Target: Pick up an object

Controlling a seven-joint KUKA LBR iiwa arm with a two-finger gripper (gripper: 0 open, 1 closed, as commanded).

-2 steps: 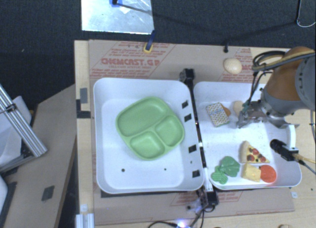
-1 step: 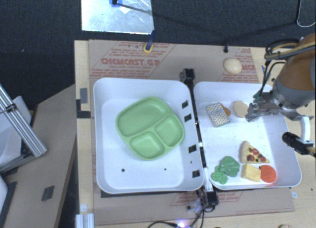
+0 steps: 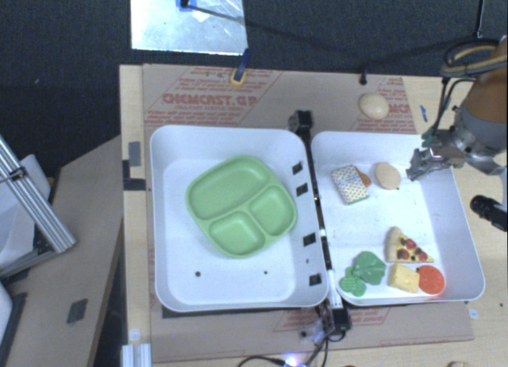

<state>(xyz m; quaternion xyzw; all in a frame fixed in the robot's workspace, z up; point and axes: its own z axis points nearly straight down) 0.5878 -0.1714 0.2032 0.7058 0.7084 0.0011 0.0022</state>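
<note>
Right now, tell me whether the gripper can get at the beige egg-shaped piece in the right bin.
Probably yes. The gripper hangs just right of the beige egg-shaped piece in the right bin, and nothing lies between them. The patterned packet sits on the piece's far side, so it should not block the approach.

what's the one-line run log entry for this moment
stage: approach | gripper: over right white bin, holding nothing seen | nearest: beige oval toy | left white bin: green divided plate
</note>
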